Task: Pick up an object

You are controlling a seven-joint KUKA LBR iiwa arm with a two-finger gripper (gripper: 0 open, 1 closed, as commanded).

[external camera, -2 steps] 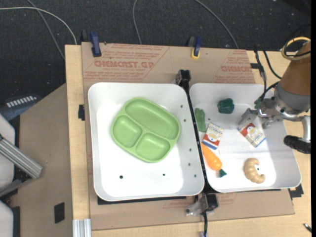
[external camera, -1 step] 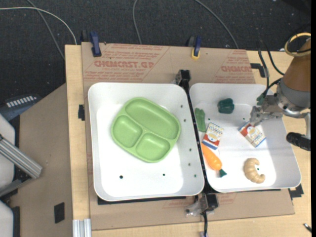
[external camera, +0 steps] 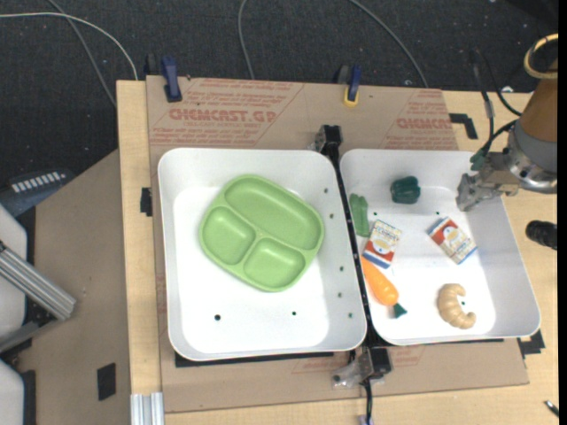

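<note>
The right bin holds several small toys: a dark green pepper, a light green pod by the left wall, two small cartons, an orange carrot and a tan croissant. My gripper hangs over the bin's far right part, just above and right of the red-and-white carton. Nothing shows between its fingers.
The left bin holds a green sectioned plate. Both bins sit on a cardboard sheet held by clamps at the back edge. Cables run across the dark floor behind.
</note>
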